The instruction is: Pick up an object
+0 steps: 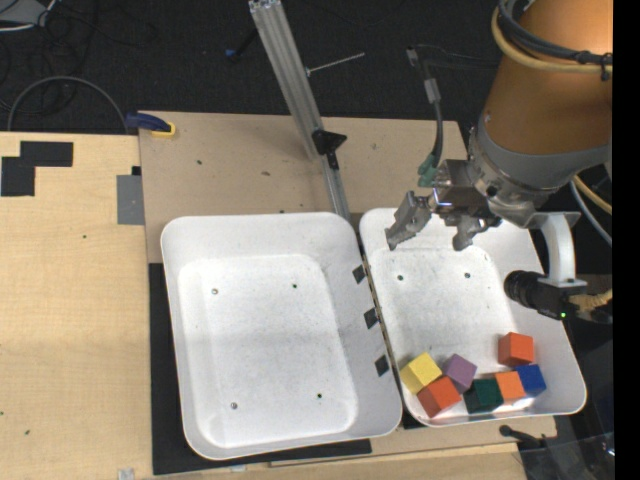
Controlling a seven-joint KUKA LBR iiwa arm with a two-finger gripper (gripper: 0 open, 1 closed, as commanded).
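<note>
My gripper [435,230] hangs open over the far end of the right bin [440,288], with nothing between its two grey fingers [403,220]. Several small blocks lie clustered at the near end of that bin, well below the gripper: a yellow block [422,370], a purple block [460,369], a red block [438,396], a green block [483,395], two orange blocks [516,349], [510,384] and a blue block [531,379].
The left bin [262,328] lies beside the right one, with black clips [368,317] along the shared edge. A slanted aluminium post [295,83] rises behind the bins. The wooden bench [70,288] extends to the left.
</note>
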